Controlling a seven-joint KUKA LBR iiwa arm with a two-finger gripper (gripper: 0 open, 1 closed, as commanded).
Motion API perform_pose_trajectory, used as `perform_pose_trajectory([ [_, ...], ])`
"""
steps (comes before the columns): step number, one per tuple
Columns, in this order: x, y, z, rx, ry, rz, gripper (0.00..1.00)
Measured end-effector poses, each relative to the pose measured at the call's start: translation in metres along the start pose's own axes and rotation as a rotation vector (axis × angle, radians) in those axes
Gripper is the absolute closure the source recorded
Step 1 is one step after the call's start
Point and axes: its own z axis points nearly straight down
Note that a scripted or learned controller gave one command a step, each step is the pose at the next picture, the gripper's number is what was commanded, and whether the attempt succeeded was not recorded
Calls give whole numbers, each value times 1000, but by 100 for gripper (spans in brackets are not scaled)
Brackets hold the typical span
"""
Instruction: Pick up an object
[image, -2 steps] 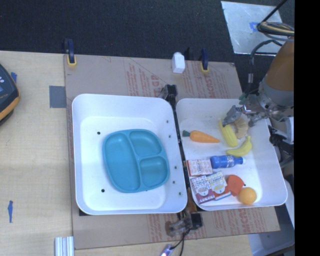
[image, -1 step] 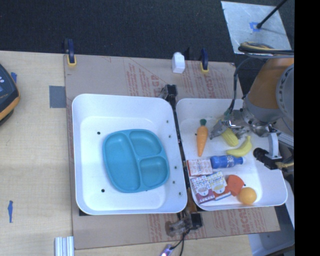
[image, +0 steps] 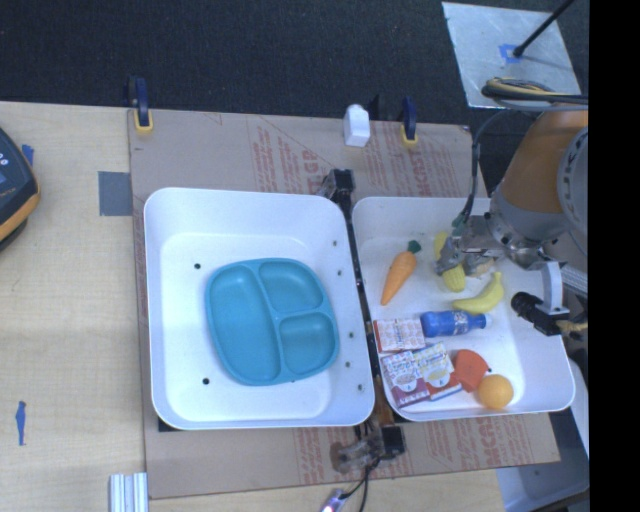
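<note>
The arm (image: 545, 180) looms at the frame's upper right, its gripper (image: 462, 262) lowered into the right bin (image: 545, 395) onto a small yellow piece (image: 453, 278) beside the banana (image: 482, 295), probably the target; finger state unclear.

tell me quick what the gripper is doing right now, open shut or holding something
Gripper: down in the right bin, over a small yellow thing next to the banana; open or shut cannot be told.

Blue plate (image: 272, 320) sat in left bin (image: 165, 300). Gripper (image: 462, 258) hung over right bin (image: 545, 385), near banana (image: 480, 296) and carrot (image: 398, 274).
</note>
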Motion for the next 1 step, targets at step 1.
perform_pose_trajectory([
  [1,112,-26,-90,-4,1,0,100],
])
